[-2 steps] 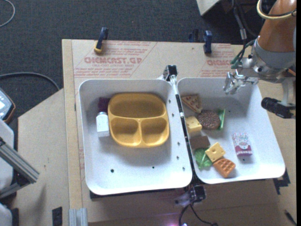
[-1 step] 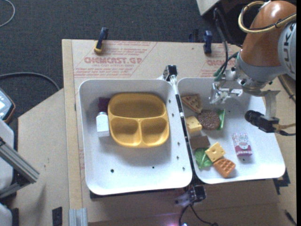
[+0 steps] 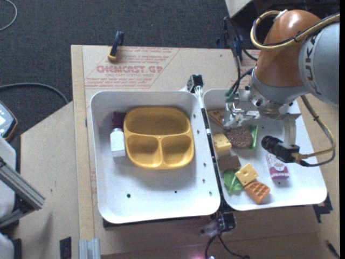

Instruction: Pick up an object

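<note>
My gripper (image 3: 233,118) hangs low over the upper left part of the right bin (image 3: 312,183), under the grey and orange wrist. Just below it lies a round brown patty (image 3: 240,138), and a brown toast slice (image 3: 216,115) lies to its left. A yellow cheese cube (image 3: 221,143) sits by the bin's left wall. Further down lie a dark brown block (image 3: 229,161), a green leaf (image 3: 232,182), a holed cheese wedge (image 3: 247,174) and an orange waffle (image 3: 257,192). I see nothing held in the gripper.
A pink and white packet (image 3: 278,170) lies right of the cheese wedge, under the arm's black cable fitting (image 3: 276,146). The left bin (image 3: 102,190) holds a yellow divided plate (image 3: 158,137), a white bottle (image 3: 117,143) and a small purple item (image 3: 118,117).
</note>
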